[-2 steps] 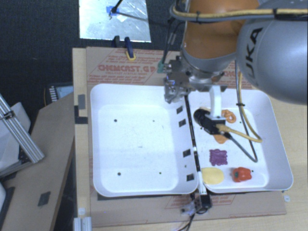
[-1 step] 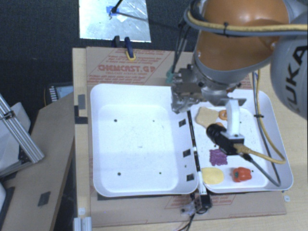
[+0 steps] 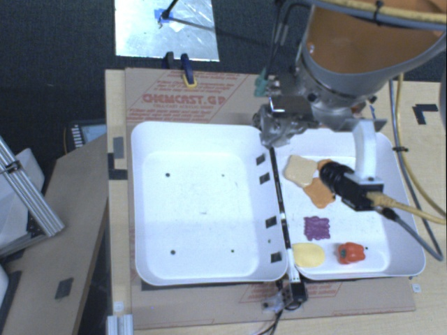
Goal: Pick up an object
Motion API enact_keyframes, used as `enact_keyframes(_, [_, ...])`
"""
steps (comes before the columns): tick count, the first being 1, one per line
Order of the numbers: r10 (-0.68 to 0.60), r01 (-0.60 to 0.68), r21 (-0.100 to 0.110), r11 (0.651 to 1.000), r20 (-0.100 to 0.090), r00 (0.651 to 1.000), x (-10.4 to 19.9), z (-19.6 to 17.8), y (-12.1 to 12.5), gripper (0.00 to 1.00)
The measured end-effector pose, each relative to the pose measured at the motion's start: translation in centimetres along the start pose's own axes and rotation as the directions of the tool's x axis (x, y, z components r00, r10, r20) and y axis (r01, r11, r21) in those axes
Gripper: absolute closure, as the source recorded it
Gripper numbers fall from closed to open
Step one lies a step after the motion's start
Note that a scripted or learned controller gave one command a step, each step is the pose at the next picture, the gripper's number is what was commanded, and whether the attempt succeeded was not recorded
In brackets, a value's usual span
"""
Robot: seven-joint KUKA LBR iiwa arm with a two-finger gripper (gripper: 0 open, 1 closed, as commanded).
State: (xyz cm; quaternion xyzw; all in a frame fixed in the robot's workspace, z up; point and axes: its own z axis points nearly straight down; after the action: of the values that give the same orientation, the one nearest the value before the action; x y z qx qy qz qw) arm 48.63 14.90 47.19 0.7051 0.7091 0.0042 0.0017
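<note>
Presently, arm: the end effector [image 3: 279,132] is held over the divider between the bins, at the far edge; probably a position chosen before reaching down.
End effector state: whether it is open or closed cannot be told; nothing is seen held.
Objects: all are gathered in the right bin [image 3: 401,253]: a beige piece [image 3: 299,169], an orange piece [image 3: 320,193], a purple piece [image 3: 316,227], a yellow piece [image 3: 309,255], a red piece [image 3: 350,252].
Left bin [image 3: 150,208]: likely meant as the receiving side.
Writing: "CHEMCAST" is read on the cardboard sheet [image 3: 183,98]; the last letters are unclear.

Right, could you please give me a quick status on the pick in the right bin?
Hand low over right bin's back left corner, nothing seen in it. Purple piece, yellow piece, red piece lie near the front. Nothing blocking them.
</note>
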Motion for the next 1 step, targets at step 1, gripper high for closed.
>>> enact_keyframes(1, [-0.001,0.001,0.005,1.000,0.001,1.000,5.79,-1.36,0.06,1.00])
